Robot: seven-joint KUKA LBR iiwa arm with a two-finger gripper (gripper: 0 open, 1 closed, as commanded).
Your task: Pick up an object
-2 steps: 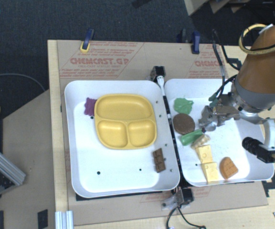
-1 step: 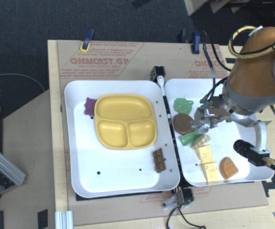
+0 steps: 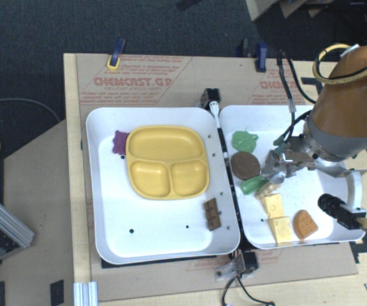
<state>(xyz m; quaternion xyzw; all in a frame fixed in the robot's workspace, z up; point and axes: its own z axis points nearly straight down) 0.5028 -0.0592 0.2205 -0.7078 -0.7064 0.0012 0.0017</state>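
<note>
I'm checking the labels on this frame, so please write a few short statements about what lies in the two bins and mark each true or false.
1. The yellow divided plate lies in the left bin. True.
2. The purple piece lies in the right bin. False: it lies in the left bin, against the plate's left edge.
3. The brown chocolate piece lies in the left bin near its right wall. True.
4. The round brown cookie sits on the yellow plate. False: it lies in the right bin, below the green leafy piece.
5. The gripper is over the right bin. True.
</note>
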